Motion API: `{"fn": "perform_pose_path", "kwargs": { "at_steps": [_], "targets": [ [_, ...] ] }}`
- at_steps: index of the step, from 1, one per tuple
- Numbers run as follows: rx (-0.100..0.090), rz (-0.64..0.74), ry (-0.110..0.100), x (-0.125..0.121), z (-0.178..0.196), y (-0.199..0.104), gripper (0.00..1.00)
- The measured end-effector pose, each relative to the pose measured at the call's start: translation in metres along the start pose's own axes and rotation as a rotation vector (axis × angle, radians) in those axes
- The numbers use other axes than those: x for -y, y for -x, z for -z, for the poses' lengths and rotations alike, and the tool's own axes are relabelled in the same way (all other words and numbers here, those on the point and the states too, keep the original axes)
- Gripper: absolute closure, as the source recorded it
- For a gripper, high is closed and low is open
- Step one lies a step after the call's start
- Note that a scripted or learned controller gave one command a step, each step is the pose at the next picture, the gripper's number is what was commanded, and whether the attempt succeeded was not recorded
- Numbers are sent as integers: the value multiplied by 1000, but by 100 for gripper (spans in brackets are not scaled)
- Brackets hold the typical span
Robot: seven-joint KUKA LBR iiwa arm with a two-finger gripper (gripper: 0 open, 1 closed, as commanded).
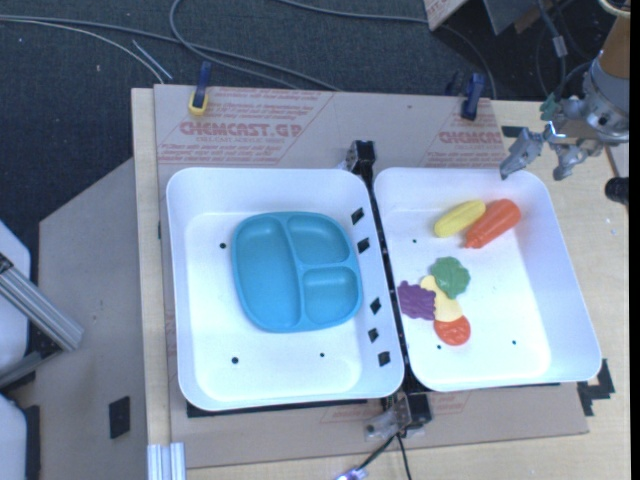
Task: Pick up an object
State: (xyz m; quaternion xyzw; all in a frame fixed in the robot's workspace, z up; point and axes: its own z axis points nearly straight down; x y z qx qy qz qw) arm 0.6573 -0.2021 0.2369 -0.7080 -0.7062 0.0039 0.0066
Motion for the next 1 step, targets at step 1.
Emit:
{"fn": "perform_pose_path", "kwargs": {
  "at_steps": [1],
  "targets": [
    [4,3,14,-3,9,-1,0]
  ]
}}
